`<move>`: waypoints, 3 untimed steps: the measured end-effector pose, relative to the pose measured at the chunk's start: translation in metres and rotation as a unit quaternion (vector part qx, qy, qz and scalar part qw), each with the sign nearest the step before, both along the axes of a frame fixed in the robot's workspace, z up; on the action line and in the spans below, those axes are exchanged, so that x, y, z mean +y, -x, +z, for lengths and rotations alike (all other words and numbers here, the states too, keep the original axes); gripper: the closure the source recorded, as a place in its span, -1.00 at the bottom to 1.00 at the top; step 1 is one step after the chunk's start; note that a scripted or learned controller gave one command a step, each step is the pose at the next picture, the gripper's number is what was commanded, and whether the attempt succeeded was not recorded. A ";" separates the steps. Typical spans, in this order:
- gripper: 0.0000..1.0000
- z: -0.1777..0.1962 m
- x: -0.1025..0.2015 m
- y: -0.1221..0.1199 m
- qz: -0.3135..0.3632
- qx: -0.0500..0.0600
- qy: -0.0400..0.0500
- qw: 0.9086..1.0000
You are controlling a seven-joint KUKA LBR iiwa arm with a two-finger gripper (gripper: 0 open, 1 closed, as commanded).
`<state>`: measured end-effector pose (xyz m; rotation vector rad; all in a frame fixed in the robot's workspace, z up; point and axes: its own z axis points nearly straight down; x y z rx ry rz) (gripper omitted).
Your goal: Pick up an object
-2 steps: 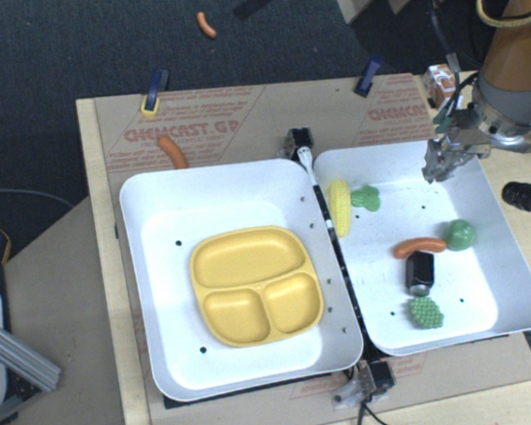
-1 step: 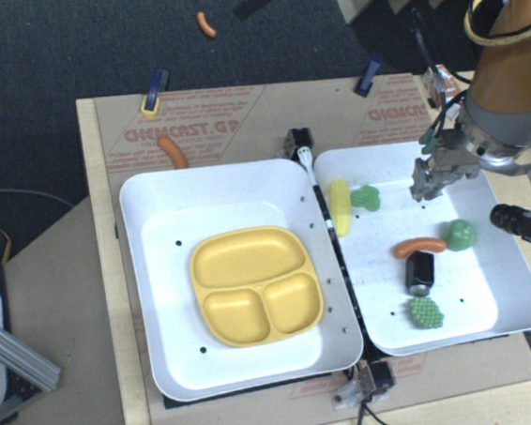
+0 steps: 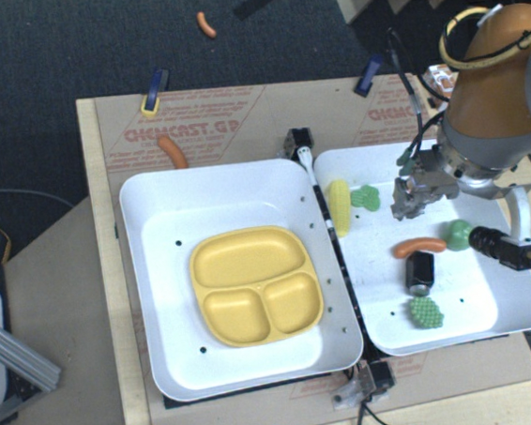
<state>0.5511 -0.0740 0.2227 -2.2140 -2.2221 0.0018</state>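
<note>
The arm point(image 3: 493, 89) is cut off at the right edge and covers the far corner of the right bin point(image 3: 382, 289). The gripper point(image 3: 413, 201) is a dark blur. A small orange thing point(image 3: 206, 23) on the dark floor is too tiny to name

Robot lab: arm point(image 3: 491, 70), clamped bench point(image 3: 236, 115)

Red printing runs across the brown facing of the worktop point(image 3: 236, 115), behind the 2 white bins. Above the left bin point(image 3: 134, 200) it reads "CHEMCAST GP" in large outlined capitals, and the smaller red line beneath is too faint to read. The same mark repeats above the right bin point(image 3: 530, 306), where only its first letters show beside the arm point(image 3: 488, 89).
</note>
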 end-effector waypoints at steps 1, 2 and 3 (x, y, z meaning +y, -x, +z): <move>1.00 0.010 0.006 -0.002 -0.001 -0.004 0.001 1.000; 1.00 -0.007 0.009 -0.002 -0.002 0.000 0.001 1.000; 1.00 0.001 0.000 0.001 -0.002 -0.003 0.002 1.000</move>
